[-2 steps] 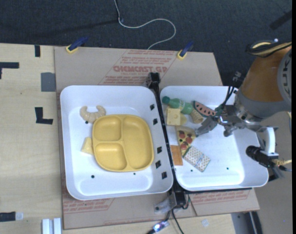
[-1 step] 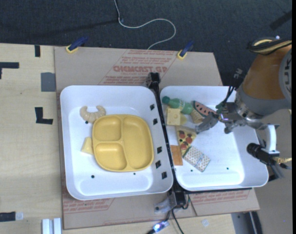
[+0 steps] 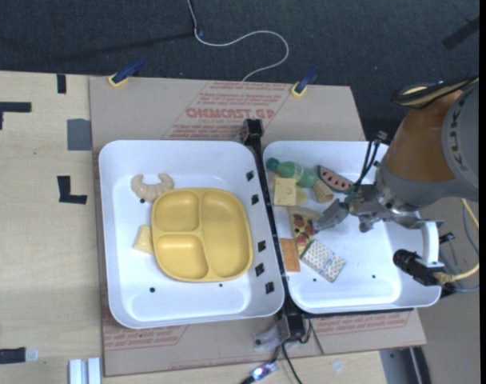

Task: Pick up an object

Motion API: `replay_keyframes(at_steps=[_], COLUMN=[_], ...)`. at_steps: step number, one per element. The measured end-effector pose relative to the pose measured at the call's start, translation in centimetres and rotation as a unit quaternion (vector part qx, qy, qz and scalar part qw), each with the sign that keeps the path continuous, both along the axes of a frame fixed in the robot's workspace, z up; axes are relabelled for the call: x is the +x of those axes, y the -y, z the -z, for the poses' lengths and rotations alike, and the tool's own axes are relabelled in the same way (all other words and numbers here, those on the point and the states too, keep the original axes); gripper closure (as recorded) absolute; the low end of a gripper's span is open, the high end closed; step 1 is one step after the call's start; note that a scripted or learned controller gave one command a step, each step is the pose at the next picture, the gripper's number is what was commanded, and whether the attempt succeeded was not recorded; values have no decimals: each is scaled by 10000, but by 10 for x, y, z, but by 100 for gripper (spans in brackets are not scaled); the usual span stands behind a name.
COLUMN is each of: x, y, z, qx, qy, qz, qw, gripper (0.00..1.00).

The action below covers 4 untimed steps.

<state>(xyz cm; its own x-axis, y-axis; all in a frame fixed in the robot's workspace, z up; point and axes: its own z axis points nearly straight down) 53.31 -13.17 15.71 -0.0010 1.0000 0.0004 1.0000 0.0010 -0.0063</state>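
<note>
Over the right bin [image 3: 387, 290], the gripper [image 3: 332, 214] reaches in from three o'clock, its dark fingers pointing toward nine o'clock at the cluster of small things along the bin's nine o'clock side. Whether those fingers are parted or closed cannot be made out, and nothing can be seen between them.

Just beside the fingertips, toward seven o'clock, lies a small brown-and-red piece [image 3: 301, 225], mottled and irregular in outline. At six o'clock from it rests a flat packet [image 3: 323, 260] in pale grey with a speckled pattern, turned at a slant. An orange-brown strip [image 3: 289, 255] lies against the bin's nine o'clock wall. Toward eleven o'clock from the gripper sits a pale yellow block [image 3: 284, 191], with a green piece [image 3: 288, 168] and a second greenish lump [image 3: 307, 178] near the twelve o'clock wall. A watermelon-slice toy [image 3: 336, 180], dark-rinded with red flesh, lies at one o'clock from the fingertips.

The left bin [image 3: 123, 294] holds a yellow divided plate [image 3: 201, 234] at its centre, a tan croissant-shaped toy [image 3: 151, 186] at eleven o'clock of the plate, and a pale yellow wedge [image 3: 142, 239] touching the plate's nine o'clock edge.
</note>
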Motion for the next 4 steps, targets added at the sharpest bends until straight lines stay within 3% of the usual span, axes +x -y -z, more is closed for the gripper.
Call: replay_keyframes(at_steps=[1, 2, 3, 4], x=[-5, -5, -5, -6], y=[-3, -4, -5, -12], z=[64, 72, 61, 18], qx=[5, 2, 4, -1], qy=[-9, 19, 27, 33], qz=[0, -5, -6, -4], qw=[10000, 10000, 10000, 10000], gripper=[0, 0, 100, 100])
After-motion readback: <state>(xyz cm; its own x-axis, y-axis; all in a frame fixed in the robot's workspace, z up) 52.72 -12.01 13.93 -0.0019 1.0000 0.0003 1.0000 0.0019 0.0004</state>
